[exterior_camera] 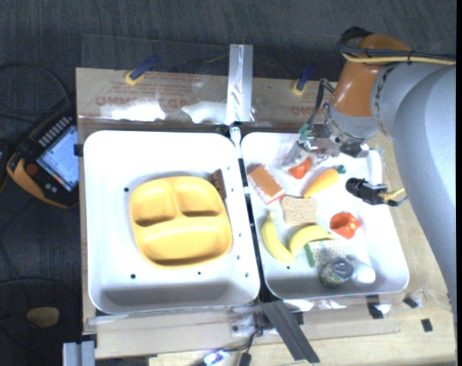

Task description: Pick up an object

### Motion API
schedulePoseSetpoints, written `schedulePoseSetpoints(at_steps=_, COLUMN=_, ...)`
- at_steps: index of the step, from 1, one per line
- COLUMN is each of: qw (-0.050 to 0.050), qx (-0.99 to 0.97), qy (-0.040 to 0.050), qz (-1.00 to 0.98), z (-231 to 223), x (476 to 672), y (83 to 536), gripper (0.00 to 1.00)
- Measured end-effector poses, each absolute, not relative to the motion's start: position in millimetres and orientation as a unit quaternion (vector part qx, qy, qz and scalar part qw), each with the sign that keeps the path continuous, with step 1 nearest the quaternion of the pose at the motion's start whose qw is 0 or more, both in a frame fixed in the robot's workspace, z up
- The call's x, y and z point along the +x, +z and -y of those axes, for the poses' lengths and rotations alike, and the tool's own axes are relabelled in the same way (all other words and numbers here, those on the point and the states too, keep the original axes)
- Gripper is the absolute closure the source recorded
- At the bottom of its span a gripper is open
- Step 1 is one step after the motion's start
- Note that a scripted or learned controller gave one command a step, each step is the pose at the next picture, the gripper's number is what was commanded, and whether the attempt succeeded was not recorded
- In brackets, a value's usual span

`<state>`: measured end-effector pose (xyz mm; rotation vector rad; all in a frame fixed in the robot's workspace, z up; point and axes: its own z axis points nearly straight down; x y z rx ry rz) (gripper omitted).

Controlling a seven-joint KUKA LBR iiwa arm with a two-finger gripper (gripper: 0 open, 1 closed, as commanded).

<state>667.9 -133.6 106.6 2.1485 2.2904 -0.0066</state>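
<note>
Tray [181, 219], yellow, lies in my left bin [109, 280], while the right bin [391, 269] holds bananas [280, 242], bread [299, 210], a carrot [322, 181] and a can [336, 271], with my gripper [315, 145] low over its far corner, jaws too hidden to tell.

We count: two white bins [94, 204], one yellow tray [181, 219], two bananas [275, 240], one carrot [321, 181], one bread slice [299, 210], one can [336, 271].
</note>
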Motion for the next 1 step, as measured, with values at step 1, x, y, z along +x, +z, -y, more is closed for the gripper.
schedulePoseSetpoints(at_steps=1, qw=-0.001, qx=0.726, qy=-0.0008, qz=-0.687, z=47.2, x=615.8, y=228.8, gripper=1.0)
